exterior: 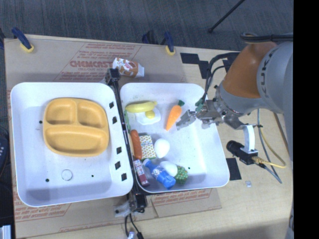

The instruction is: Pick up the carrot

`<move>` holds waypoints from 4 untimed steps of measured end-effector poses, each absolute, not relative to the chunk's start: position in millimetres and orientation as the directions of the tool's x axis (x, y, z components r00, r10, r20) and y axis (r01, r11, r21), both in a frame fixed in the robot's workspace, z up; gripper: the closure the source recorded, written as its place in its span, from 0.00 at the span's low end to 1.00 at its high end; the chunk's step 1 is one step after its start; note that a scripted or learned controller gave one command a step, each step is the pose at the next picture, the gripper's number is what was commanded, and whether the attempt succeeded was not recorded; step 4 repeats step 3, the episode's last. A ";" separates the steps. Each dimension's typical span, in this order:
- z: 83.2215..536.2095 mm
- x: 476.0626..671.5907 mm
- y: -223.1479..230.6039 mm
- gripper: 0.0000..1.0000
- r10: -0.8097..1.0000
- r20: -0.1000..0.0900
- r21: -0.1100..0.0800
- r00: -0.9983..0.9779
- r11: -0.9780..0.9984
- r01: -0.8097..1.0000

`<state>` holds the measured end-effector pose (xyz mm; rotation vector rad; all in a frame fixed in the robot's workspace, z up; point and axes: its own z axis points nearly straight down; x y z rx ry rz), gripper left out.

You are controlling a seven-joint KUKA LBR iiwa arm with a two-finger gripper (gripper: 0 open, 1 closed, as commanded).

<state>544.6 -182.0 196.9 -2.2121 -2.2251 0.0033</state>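
From above, the small orange carrot with a green top [173, 116] lies untouched in the right white bin [212, 153], beside a yellow banana [140, 106]. The metal two-finger gripper [185, 120] hovers just beside it, fingers parted and empty, so the whole grasp and lift remain.

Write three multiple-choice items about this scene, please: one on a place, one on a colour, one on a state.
1. Where does the carrot lie?
A. in the right bin
B. on the yellow tray
C. on the bench outside the bins

2. What colour is the divided tray in the left bin?
A. blue
B. yellow
C. red

3. What is the state of the carrot?
A. lifted
B. lying in the bin beside the gripper
C. under the banana

Answers: 1 A, it rests on the right bin's floor. 2 B, the tray is plainly yellow. 3 B, it lies just left of the gripper.
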 end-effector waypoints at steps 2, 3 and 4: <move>101.2 598.2 -146.3 1.00 0.979 0.002 -0.007 0.205 -0.205 0.979; 229.6 657.0 -134.2 1.00 0.976 0.000 -0.001 0.217 -0.217 0.976; 229.6 657.0 -134.2 1.00 0.976 0.000 -0.001 0.217 -0.217 0.976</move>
